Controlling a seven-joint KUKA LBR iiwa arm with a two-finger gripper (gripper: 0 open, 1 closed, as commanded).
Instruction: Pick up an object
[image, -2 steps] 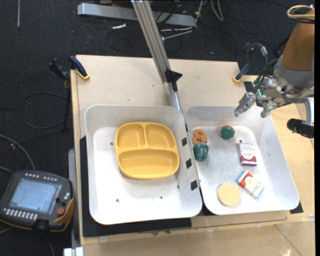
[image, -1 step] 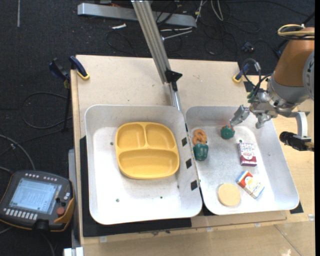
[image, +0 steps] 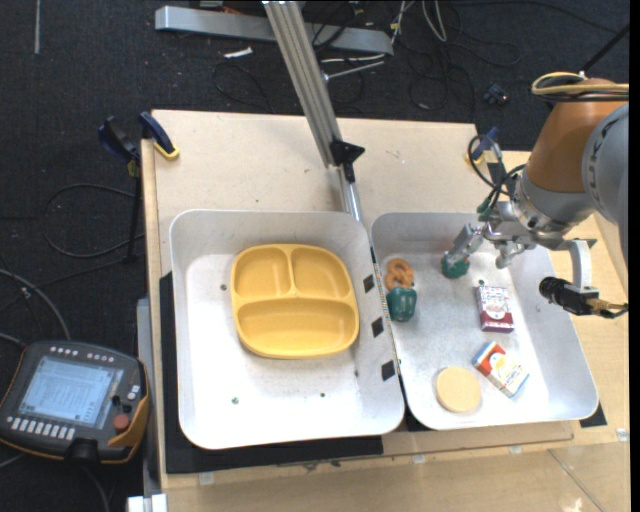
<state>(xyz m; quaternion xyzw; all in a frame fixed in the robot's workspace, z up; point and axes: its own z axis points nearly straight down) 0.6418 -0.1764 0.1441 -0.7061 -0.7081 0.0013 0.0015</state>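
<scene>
In the right bin (image: 560, 345) (upper part), the gripper (image: 487, 243) stands with fingers spread apart, holding nothing, just beside a small green object (image: 455, 265) on the bin floor.

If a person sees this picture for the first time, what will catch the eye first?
Most likely the yellow divided plate, lying alone in the left bin. Next comes the arm's orange band at the upper right, with the end effector low over the right bin, beside a small green object.
</scene>
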